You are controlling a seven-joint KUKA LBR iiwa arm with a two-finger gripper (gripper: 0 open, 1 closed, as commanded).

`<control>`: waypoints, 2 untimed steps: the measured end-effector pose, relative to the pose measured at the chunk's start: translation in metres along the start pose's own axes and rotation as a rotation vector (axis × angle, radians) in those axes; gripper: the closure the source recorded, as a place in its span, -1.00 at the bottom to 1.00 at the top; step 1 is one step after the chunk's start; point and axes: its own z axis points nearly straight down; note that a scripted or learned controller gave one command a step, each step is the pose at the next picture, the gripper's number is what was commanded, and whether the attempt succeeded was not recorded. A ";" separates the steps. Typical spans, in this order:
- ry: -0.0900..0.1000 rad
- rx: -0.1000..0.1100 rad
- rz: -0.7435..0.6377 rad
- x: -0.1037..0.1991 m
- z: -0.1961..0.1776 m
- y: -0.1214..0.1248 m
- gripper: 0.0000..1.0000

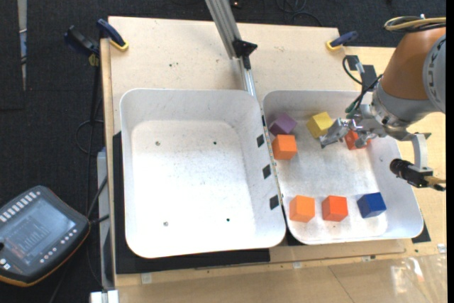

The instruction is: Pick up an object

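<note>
Camera view: the arm (pixel 415 78) reaches in from the right over the right bin (pixel 397 223). Gripper (pixel 345 136) sits low in the upper part of that bin, between the yellow cube (pixel 320 124) and a red-orange cube (pixel 356 140) that is partly hidden by the gripper parts. The red-orange cube looks touching or just beside the fingers, but whether it is actually between them I cannot tell; finger state (spread or pinching) is not readable here, too cluttered.

Other candidates in the same bin: purple cube (pixel 283 125) with an orange cube (pixel 284 147) touching it just below, and a front row of orange cube (pixel 302 208), red cube (pixel 335 208), blue cube (pixel 371 204), spaced apart. The left bin (pixel 142 110) holds no cubes.

Doing the step well, as a judgement: the red-orange cube is the likely target. Centre the fingers across two opposite flat faces, not a corner. Keep the yellow cube out of the closing path (it is near). Go low enough before closing, then lift straight up and check the cube comes along.
</note>
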 end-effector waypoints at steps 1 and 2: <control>-0.005 -0.022 -0.002 0.000 0.010 0.006 -1.00; -0.002 -0.018 -0.003 0.001 0.003 0.005 1.00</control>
